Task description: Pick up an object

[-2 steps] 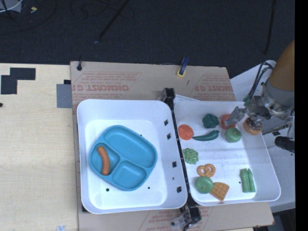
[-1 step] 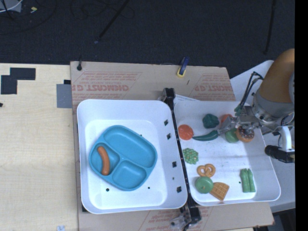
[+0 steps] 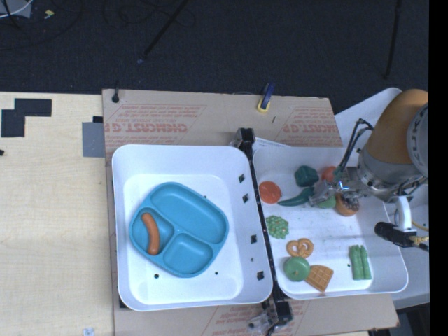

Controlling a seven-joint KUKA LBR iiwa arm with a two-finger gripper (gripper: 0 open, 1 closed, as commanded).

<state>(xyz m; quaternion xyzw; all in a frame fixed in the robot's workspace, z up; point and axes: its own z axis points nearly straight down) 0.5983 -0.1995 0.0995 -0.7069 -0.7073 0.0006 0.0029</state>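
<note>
With the two-finger gripper (image 3: pixel 329 196) crowded among a dark green pepper-shaped toy (image 3: pixel 299 199) and a small orange-brown toy (image 3: pixel 346 206), whether it is released or clenched cannot be told, and a neighbour could be nudged aside or nothing caught at all.

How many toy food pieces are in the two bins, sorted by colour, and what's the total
Green: 5, namely the dark lump, the long pepper, the bumpy piece, the apple and the bean bundle
Orange or red: 3, namely the sausage, the round slice and a piece by the gripper
Tan: 2, namely the pretzel and the waffle
Total: 10
</note>
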